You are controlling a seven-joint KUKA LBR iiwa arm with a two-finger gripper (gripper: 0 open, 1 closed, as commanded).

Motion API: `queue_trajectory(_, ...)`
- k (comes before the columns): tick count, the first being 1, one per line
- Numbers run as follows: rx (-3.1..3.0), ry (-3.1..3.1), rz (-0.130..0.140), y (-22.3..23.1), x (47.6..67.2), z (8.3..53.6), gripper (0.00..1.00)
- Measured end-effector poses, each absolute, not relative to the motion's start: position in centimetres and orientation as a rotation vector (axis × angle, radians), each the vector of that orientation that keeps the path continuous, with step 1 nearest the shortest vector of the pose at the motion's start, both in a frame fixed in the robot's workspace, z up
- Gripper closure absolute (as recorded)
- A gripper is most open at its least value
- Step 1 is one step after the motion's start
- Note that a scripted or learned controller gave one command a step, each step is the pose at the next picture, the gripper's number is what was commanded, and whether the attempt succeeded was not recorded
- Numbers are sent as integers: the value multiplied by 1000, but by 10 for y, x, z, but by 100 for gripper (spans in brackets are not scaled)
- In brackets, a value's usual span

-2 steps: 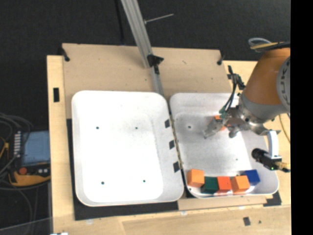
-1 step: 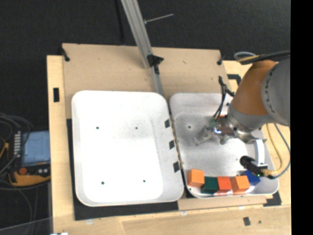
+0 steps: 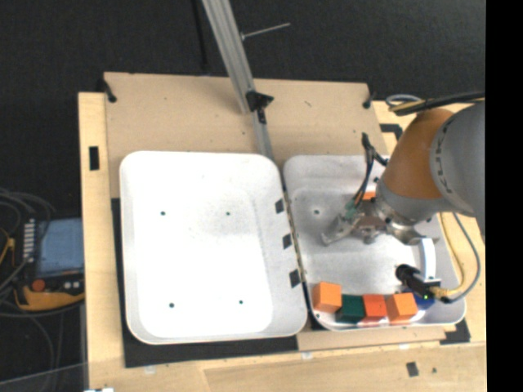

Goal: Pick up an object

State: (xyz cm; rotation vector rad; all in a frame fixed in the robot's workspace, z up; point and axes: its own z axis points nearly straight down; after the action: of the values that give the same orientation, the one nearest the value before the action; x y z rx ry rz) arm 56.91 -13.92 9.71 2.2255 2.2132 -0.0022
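Four blocks in a row, arm low over the right bin — nothing visibly held.

Along the near wall of the right bin sit an orange block, a green block and two more orange blocks, each touching the next. The gripper hangs over bare bin floor, well apart from them; whether it is spread or pressed together I cannot tell. Likely trouble: the blocks are packed tight against the wall — a descent there could strike the rim or a neighbouring block, or close on nothing.
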Motion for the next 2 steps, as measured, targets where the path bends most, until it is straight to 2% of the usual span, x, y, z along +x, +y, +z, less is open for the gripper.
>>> queue_trajectory(1,2233,2203,5,-140,570,109,100)
queue_trajectory(2,2211,2224,6,-138,578,163,100)
